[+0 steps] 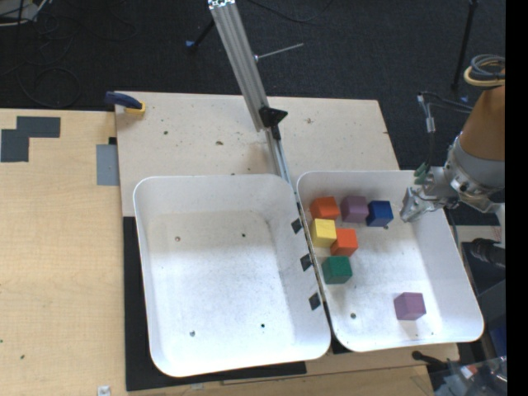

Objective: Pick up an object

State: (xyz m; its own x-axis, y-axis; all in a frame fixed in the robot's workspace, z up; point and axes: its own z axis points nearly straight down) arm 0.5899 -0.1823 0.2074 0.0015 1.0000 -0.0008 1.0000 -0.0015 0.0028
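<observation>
The gripper [412, 206] is hanging over the right bin [462, 304], just right of the blue cube [379, 213]. Nothing is showing between its fingers, so it is carrying nothing; whether they are spread wide or drawn narrow I cannot tell, since at this slant they are reading as one grey blur.

Taking the blue cube as the landmark: a purple cube [355, 208] is sitting just to its left, touching or nearly so, and an orange cube [323, 207] is lying left again, against the bin's left wall. Below and left of the blue cube, a yellow cube [323, 230] and a second orange cube [345, 241] are crowding together, with a green cube [337, 268] just beneath them. A second purple cube [409, 305] is standing well apart, below and to the right, near the bin's lower edge.

The blue cube is looking like the likeliest pick: it is forming the cluster's right edge, with bare floor on the gripper's side. The lone purple cube is offering more room still.

The cubes are looking like small, matte, hard-edged blocks, probably wood or plastic. The bins are shallow white trays with rounded corners and speckled, scuffed floors. The left bin [165, 337] is lying well left of the blue cube.
</observation>
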